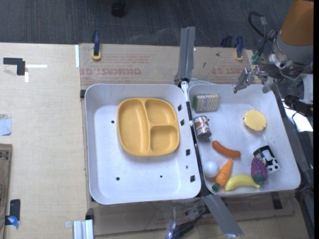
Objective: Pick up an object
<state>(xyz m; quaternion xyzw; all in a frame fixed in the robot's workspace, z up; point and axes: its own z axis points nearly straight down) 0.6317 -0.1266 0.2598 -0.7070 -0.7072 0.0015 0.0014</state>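
The right bin holds several small items: a green sponge-like block, a small can, a yellow round disc, an orange sausage, a white ball, a carrot, a banana, purple grapes and a black-and-white piece. My gripper hangs over the bin's far right corner, above and behind the yellow disc. It is open, with nothing between its fingers.
The left bin holds a yellow divided plate. A grey divider post stands between the bins at the back. Clamps hold cardboard behind the bins. Cables trail by the wrist.
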